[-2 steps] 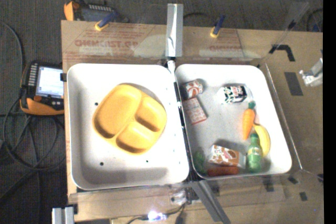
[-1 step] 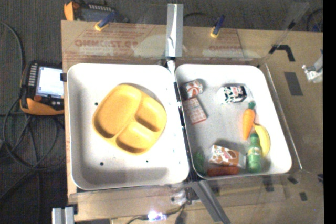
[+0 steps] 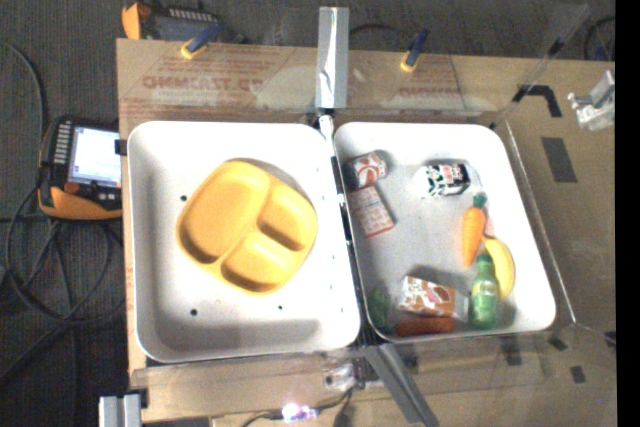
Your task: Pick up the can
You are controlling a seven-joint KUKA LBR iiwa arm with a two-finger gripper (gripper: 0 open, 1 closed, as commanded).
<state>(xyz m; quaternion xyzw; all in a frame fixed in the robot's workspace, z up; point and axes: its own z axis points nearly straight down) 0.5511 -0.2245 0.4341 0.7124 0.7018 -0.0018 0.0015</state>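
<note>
Sitting well to the left of the yellow plate (image 3: pixel 250 225), off the table (image 3: pixel 200 80) and down on the floor: an orange-and-black handset (image 3: pixel 85 170), its screen glowing.

Resting in the left bin (image 3: pixel 140 215), close to its middle: the yellow plate itself, divided into three hollows.

Lying to the right of the yellow plate, just across the wall where the two bins are meeting, and a little further up the view than the plate's top edge: the can (image 3: pixel 367 168), red and white, on its side in the upper left corner of the right bin (image 3: pixel 530 245).

Lying right of the plate at the plate's own height, just below the can: a flat red-and-white packet (image 3: pixel 372 212).

Sitting right of the plate and below its lower edge: something dark green (image 3: pixel 380 300), possibly a leafy vegetable, though too dim to be sure.

Leaning further right again from the plate, low in the bin: an orange snack box (image 3: pixel 428 295), with a red piece (image 3: pixel 425 325) touching its underside.

Lying still further right of the plate, level with the can: a black-and-white carton (image 3: pixel 445 178).

Crowding farthest right from the plate: a carrot (image 3: pixel 473 230), a green bottle (image 3: pixel 484 293) and a banana (image 3: pixel 503 265), the bottle touching the banana.
</note>
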